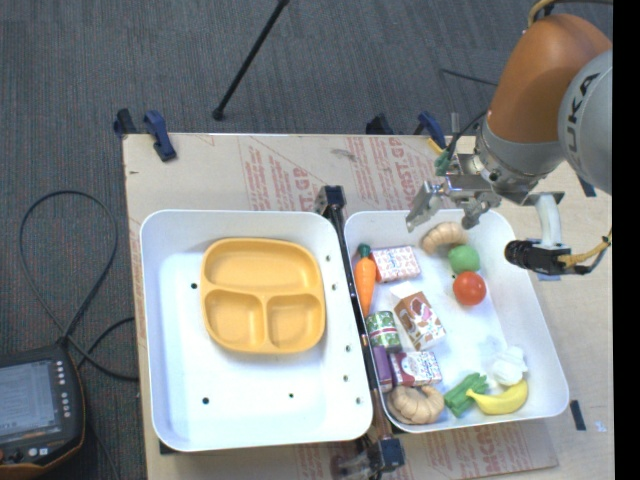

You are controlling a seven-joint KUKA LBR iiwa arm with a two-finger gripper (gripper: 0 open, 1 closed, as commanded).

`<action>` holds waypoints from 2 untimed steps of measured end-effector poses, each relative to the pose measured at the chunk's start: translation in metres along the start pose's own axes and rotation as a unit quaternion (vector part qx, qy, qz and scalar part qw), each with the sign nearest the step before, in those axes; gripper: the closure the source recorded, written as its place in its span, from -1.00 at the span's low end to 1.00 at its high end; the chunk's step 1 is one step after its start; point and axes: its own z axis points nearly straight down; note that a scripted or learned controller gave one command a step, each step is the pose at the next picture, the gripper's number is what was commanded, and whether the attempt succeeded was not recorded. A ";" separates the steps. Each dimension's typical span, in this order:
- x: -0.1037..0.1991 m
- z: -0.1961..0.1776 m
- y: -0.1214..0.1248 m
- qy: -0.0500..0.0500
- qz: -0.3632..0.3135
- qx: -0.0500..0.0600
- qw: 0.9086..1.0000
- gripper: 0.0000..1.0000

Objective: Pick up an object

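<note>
Grey carpet lies around a wooden bench (250,163) that carries two shallow white bins side by side. Seen from the overhead camera, the left bin (165,318) holds a yellow divided plate (264,294). The right bin (530,318) is crowded with toy food: an orange carrot (365,280) along its left wall, a small pink box (397,263), a carton (419,320), a green can (381,329), a purple box (414,368), a croissant (417,403), a green pepper (462,392), a banana (500,399) and something white and crumpled (503,359).

The arm (545,78) reaches in from the right and its gripper (452,206) hangs over the far rim of the right bin, fingers spread apart with nothing between them. A tan bread piece (443,235) lies in the bin just below the gripper, close to the fingertips; whether they touch it cannot be told. A green ball (463,259) sits just beside the bread, nearer the camera, and a red tomato (469,288) lies right after it, both near the gripper but apart from it
</note>
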 end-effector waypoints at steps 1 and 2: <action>-0.025 0.126 -0.007 0.000 0.001 0.002 1.000 -1.00; -0.004 0.158 -0.061 0.000 0.002 0.002 1.000 -1.00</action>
